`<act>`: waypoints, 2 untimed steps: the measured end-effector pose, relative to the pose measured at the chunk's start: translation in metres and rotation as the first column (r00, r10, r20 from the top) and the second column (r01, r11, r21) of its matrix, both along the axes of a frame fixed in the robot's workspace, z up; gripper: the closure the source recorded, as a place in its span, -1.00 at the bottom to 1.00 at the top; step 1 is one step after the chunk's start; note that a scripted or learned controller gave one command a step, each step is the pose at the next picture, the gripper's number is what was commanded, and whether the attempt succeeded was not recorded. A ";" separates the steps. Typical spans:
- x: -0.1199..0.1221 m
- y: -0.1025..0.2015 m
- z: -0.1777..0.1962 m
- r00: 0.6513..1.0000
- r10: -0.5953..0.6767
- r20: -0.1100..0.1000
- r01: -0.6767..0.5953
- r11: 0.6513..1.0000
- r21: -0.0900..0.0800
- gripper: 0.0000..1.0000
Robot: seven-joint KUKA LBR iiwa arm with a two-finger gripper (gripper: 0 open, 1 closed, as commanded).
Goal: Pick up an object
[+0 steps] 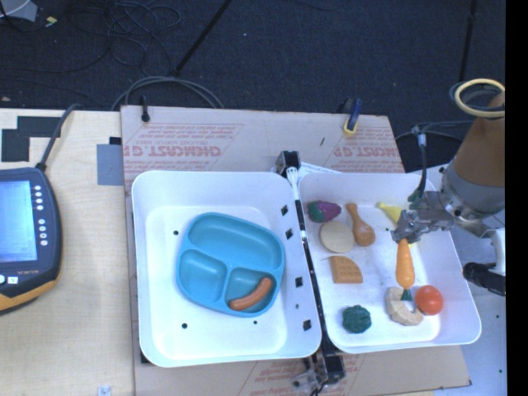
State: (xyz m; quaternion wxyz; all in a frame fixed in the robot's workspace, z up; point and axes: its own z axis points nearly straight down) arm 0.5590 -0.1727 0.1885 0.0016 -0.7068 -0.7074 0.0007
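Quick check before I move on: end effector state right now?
End effector: low over the right bin, just above the carrot; open or closed cannot be told, and nothing is seen held.

The carrot [404, 264] hung upright in the right bin [462, 328], orange and tapered, its top pinched in the hand [404, 231] and its tip pointing down toward the tomato [429, 300] and the beige piece [403, 312] just below it, near the bin's right wall.
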 end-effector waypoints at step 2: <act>0.068 0.041 0.051 1.000 0.003 0.006 -0.003 1.000 -0.002 1.00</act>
